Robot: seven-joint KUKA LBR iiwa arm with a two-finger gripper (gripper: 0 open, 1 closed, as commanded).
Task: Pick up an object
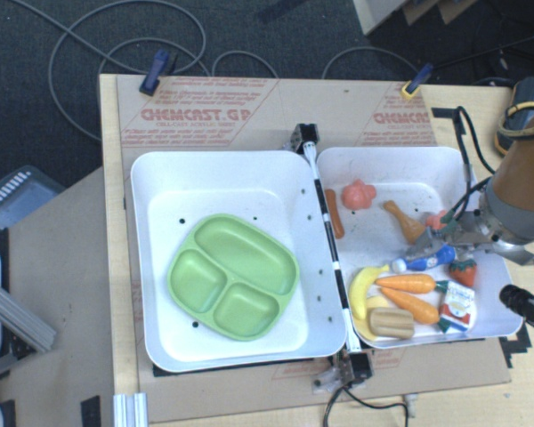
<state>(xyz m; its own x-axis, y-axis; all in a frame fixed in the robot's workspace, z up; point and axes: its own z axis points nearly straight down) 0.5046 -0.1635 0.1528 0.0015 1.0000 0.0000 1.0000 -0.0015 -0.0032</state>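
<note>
The right bin [387, 163] holds several toy foods. An orange sausage [335, 213] lies by its left wall, with a pink lump [360, 194] and a brown drumstick [404, 220] further right. Along the front lie a yellow banana [362, 290], two carrots [408, 283] [416, 306], a tan bread piece [392, 323], a blue-and-white bottle [430, 259], a red strawberry [464, 274] and a white carton [460, 307]. My gripper [452, 232] reaches in from the right, low over the bin's right side, just above the bottle and beside the drumstick.
The left bin [151, 185] holds a green divided plate [233, 276]. A clamp [304, 135] sits where the bins meet at the back, and another [349, 366] at the front. The arm's grey body with its orange band [519, 185] overhangs the right bin's right wall. Cables trail on the floor behind the bench.
</note>
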